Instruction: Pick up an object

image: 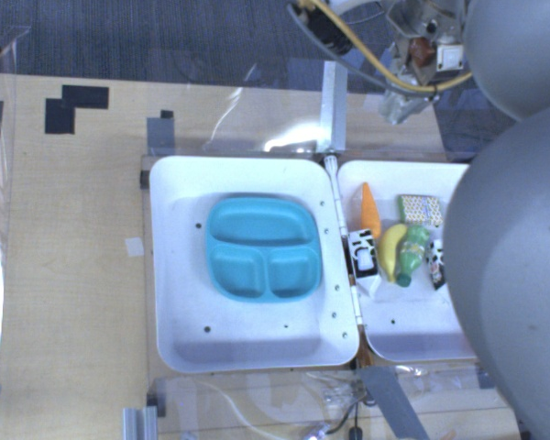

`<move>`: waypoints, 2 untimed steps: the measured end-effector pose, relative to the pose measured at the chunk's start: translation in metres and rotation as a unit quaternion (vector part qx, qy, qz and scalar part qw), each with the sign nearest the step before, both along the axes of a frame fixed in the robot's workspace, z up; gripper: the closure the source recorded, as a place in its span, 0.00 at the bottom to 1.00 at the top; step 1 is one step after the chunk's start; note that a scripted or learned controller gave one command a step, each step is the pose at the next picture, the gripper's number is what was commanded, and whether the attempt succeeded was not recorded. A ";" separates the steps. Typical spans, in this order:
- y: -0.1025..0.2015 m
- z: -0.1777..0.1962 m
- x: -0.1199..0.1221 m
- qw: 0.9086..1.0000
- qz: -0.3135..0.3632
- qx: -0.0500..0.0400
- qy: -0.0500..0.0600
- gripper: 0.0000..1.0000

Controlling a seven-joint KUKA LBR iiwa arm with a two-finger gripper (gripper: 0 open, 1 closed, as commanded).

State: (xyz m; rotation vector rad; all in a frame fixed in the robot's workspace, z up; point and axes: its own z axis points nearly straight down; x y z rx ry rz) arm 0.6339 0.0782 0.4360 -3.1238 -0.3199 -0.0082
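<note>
Arm: the grey arm [518, 246] fills the right side of the view, its bulk covering the right part of the right bin; the wrist end with yellow cable [367, 53] sits at the top, above the far edge of the bins.
Gripper: the gripper [399, 108] appears as a pale blurred shape just beyond the far rim of the right bin, over the surface; whether it is wide or narrow cannot be told, and nothing is seen in it.
Left bin: the white left bin [179, 337] holds a blue compartment plate [261, 247], lying flat near the middle, with one long section at the far side and two smaller ones at the near side.
Right bin: the white right bin [412, 337] touches the left bin along the middle divider.
Objects to pick: all lie in the right bin, clustered in its far half near the divider.
Carrot: an orange carrot [370, 211] lies along the divider, pointed end away.
Banana: a yellow banana [390, 248] lies just below the carrot, beside a green bottle [409, 255] that touches it.
Box: a patterned green and yellow box [421, 210] lies just beyond the bottle.
Card: a black and white packet [362, 253] leans at the divider, next to the banana.
Surface: the pale wooden surface [73, 246] carries black marker patches [73, 106] at the far left.
</note>
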 end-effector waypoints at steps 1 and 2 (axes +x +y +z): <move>-0.001 0.012 0.001 1.000 0.000 0.000 -0.002 1.00; 0.061 0.000 -0.002 1.000 0.000 0.000 0.001 1.00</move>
